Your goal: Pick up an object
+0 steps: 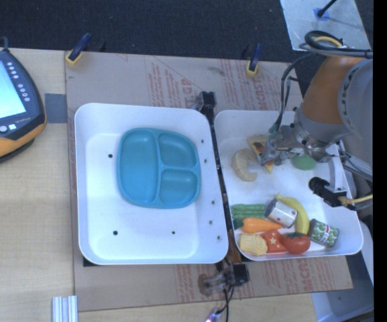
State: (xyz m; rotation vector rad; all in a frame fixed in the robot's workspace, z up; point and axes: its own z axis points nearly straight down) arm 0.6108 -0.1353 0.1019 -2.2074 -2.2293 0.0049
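While the claw (271, 154) hangs low in the right bin (354, 243) beside a beige piece (244, 166), its grip cannot be told.

Bright even light, perhaps slight softness

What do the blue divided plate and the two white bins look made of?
Blue divided plate: likely moulded plastic, matte, one even colour with soft rounded dividers. White bins, left and right: probably thin formed plastic, smooth, slightly glossy, with rounded corners and rolled rims. Painted metal can't be ruled out.
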